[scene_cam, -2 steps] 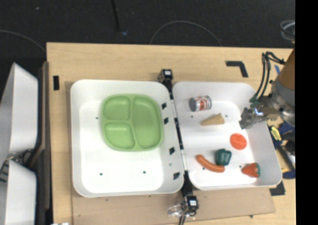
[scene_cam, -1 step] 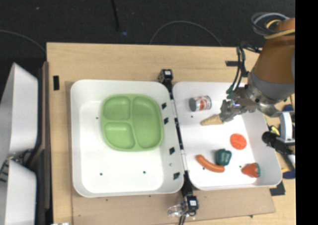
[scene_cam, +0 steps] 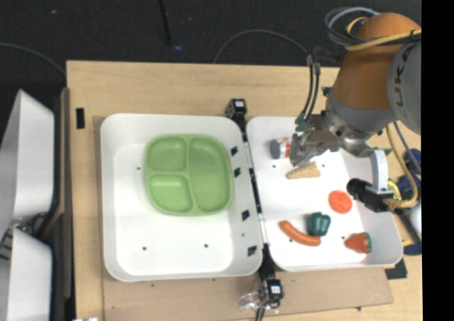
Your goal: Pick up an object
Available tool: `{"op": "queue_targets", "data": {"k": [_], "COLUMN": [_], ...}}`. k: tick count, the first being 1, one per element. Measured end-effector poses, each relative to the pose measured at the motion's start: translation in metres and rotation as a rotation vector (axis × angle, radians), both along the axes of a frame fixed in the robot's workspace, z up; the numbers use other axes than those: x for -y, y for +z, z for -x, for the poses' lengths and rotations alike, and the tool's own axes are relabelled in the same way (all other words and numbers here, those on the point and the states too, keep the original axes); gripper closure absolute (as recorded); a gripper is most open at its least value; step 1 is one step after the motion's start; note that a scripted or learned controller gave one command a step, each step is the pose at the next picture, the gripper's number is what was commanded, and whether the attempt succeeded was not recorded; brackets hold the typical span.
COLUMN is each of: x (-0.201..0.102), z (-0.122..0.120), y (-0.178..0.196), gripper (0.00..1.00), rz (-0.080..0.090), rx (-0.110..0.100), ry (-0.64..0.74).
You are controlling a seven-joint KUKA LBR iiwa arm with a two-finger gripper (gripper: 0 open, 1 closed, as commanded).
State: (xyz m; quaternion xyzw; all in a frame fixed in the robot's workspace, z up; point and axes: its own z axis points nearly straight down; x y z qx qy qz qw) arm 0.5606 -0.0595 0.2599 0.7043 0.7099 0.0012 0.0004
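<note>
Several small items crowd the right bin (scene_cam: pixel 284 256), so the pincer (scene_cam: pixel 306 151), whose state I cannot tell, hovering above the tan wedge (scene_cam: pixel 303 171), might nudge it aside.

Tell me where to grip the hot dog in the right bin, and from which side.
Probably grip the hot dog at its middle, coming straight down from above. It lies flat and slanted on the bin floor, long and narrow, so the fingers should close across its short width. The green pepper sits close by its right end.
</note>
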Motion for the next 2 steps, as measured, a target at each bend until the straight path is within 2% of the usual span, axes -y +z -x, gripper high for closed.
{"op": "queue_targets", "data": {"k": [1,2], "x": [-0.054,-0.108], "z": [-0.008,-0.028], "y": [-0.01,-0.003], "gripper": [1.0,1.0], "rz": [0.0,-0.001], "rx": [-0.003,0.0], "ry": [-0.001,0.001]}}
